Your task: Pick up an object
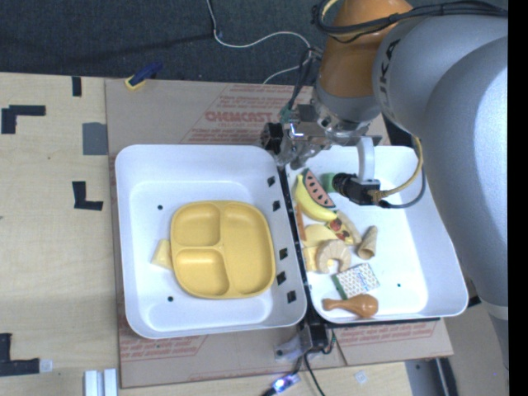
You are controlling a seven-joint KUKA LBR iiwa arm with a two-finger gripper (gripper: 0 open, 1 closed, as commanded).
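Step in hand: approach; nothing is seen lifted.
Gripper (290,148): low over the far end of the wall shared by the two bins, just beside the right bin's far-left corner.
Gripper opening: cannot tell from this view; the wrist body hides it.
Right bin (429,262): toy foods crowd its left edge. A watermelon slice (318,190) lies nearest the gripper, a banana (312,210) touches it, and pale pieces sit below those.
Looser items: a checkered packet (356,280) and a brown drumstick (353,306) lie near the near edge, clear of the heap.
Left bin (124,221): a yellow divided plate (223,248) sits at centre, with a pale wedge (161,254) at its left side.
Likely target: the watermelon slice, judged by nearness.
Advice: move off the shared wall before descending, or one side may land on the rim.
Advice: close across the slice's thin faces, not along its curve.
Risk: the banana may come up with it or knock it loose.
Alternative: the drumstick's narrow handle offers a cleaner, uncrowded hold.
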